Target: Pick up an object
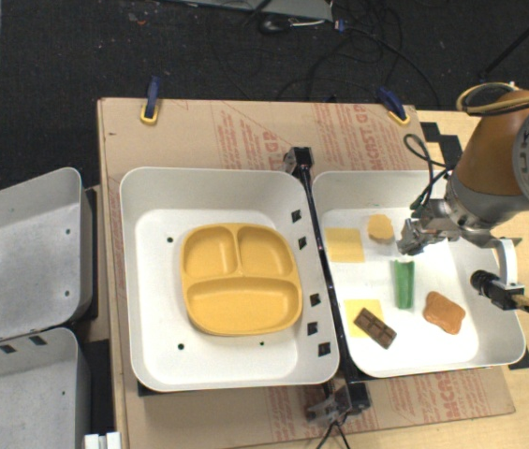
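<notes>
The right bin [489,349] holds several small items: a pale yellow square [345,245], a small round orange piece [380,227], a green stick [404,283], a brown-orange lump [444,312], and a dark brown bar [374,326] lying on a yellow square [358,311]. My gripper [415,235] hangs low over the bin, just right of the round orange piece and just above the top end of the green stick. The wrist hides its fingertips.
The left bin [152,251] carries a yellow divided plate [242,280]. A black divider [313,241] runs between the bins. The grey and orange arm [498,166] comes in from the right. Grey metal trays [21,251] sit to the left of the bench.
</notes>
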Robot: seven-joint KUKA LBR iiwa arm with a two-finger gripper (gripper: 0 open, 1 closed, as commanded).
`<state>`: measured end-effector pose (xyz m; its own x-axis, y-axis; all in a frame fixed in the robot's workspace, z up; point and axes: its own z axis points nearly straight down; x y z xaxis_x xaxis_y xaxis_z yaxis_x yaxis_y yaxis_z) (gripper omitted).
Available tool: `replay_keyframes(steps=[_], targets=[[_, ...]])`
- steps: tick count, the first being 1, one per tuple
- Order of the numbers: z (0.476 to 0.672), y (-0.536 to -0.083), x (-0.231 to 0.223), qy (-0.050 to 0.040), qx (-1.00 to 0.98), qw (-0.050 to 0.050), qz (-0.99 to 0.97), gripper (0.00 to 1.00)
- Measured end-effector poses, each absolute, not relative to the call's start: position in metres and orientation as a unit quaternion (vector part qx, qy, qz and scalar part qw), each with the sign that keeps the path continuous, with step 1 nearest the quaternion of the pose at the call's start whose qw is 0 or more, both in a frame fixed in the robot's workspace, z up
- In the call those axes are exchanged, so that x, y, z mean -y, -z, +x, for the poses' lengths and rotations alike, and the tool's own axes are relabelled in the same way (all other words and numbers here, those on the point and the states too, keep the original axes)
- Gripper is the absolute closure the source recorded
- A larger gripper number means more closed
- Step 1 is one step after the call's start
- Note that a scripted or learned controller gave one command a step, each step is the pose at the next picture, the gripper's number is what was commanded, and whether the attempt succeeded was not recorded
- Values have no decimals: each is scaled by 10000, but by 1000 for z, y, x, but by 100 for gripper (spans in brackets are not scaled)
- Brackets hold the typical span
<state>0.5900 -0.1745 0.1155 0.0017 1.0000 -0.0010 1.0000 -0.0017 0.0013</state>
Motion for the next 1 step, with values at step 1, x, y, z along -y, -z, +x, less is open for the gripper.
replay_keyframes(steps=[1], targets=[[589,-158,173,-11,-7076,20,7067,100]])
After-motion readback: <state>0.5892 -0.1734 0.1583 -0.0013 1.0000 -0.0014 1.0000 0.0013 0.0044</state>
